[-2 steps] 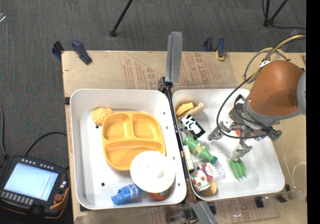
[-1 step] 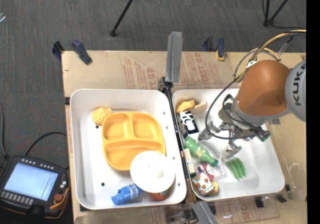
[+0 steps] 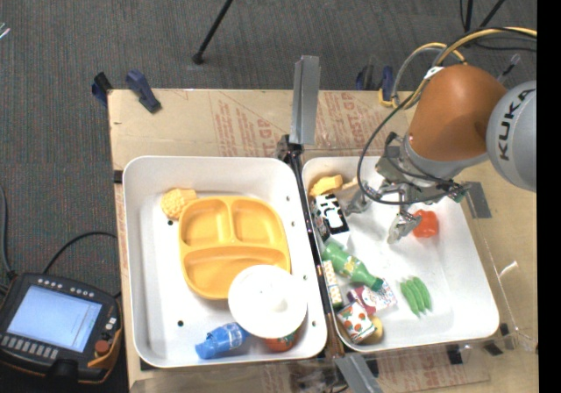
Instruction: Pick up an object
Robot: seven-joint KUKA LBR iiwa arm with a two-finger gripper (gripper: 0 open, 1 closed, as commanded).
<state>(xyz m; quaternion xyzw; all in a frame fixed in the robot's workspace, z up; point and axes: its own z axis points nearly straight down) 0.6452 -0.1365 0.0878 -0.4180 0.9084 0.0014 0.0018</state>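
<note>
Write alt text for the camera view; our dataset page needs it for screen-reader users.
A grey and orange arm reaches into the right bin, its gripper beside an orange-red toy, with a green bottle and green pod nearby. The left bin holds a yellow tray, white lid and blue toy.

Single fixed camera, mounted high above the worktop point(image 3: 219, 119), looking down at a slant. Far edge of the worktop sits toward the top of frame, near edge at the bottom. Set back far enough to take in both white bins whole: left bin point(image 3: 140, 251) and right bin point(image 3: 465, 295) side by side, plus grey carpet point(image 3: 131, 14) beyond. Arm point(image 3: 491, 124) enters from frame right.
</note>
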